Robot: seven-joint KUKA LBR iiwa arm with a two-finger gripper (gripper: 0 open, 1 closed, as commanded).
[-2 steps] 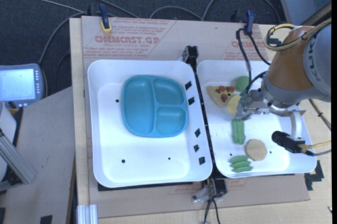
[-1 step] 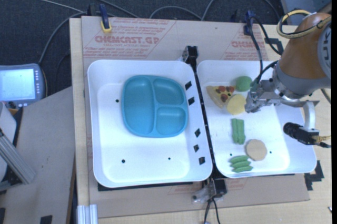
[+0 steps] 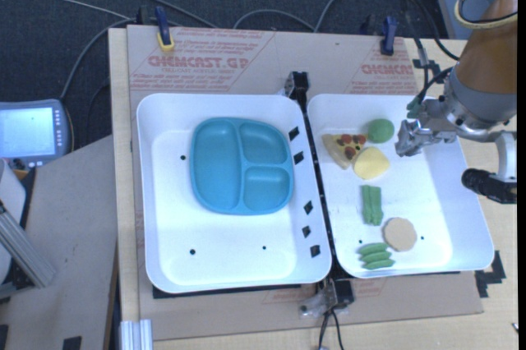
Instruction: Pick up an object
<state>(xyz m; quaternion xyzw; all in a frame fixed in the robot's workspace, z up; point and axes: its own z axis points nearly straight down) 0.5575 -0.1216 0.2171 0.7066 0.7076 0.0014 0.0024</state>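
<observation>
Camera view: gripper [image 3: 409, 139] poised over right bin [image 3: 460, 200], fingers' opening not discernible, nothing visibly held. Nearest candidates: green ball [image 3: 380, 130] and yellow lemon-like piece [image 3: 371, 163], just beside. Best centred above one item before descending, clear of pizza slice [image 3: 345, 148]

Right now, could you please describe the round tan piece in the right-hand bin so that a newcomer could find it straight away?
Look at the right bin, the one without the blue tray. Near its front edge lies the tan disc, just below the upright green bar and above the pea pods. It is the only flat, round, beige item; its neighbours are green or yellow.
</observation>
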